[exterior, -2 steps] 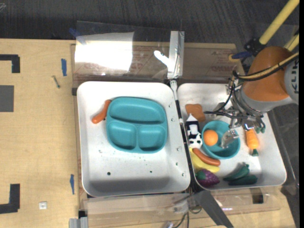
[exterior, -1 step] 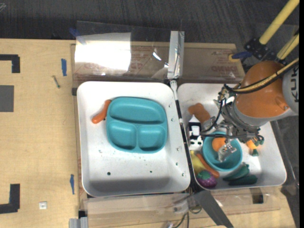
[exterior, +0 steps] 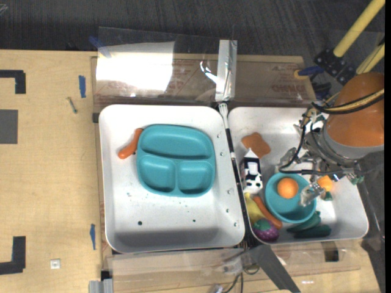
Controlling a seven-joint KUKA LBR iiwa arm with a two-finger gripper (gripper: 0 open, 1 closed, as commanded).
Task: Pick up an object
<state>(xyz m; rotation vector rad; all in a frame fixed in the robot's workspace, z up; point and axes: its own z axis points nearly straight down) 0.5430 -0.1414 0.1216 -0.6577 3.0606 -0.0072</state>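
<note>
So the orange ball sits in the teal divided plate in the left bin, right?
Not quite. The camera view shows the orange ball in the small teal bowl in the right bin; the divided plate is in the left bin.

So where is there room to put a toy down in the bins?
Left bin: bare floor in front of the teal divided plate. Right bin: a bare patch at the back, beyond the brown piece. Its front is crowded around the teal bowl and the end effector.

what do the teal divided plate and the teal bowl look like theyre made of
Divided plate: likely molded plastic, with a uniform teal colour, a soft sheen and rounded compartment ridges. Bowl: seemingly the same plastic, with a smooth, thick rim and matching colour. Neither shows a glassy glaze, though ceramic can't be fully excluded.
</note>
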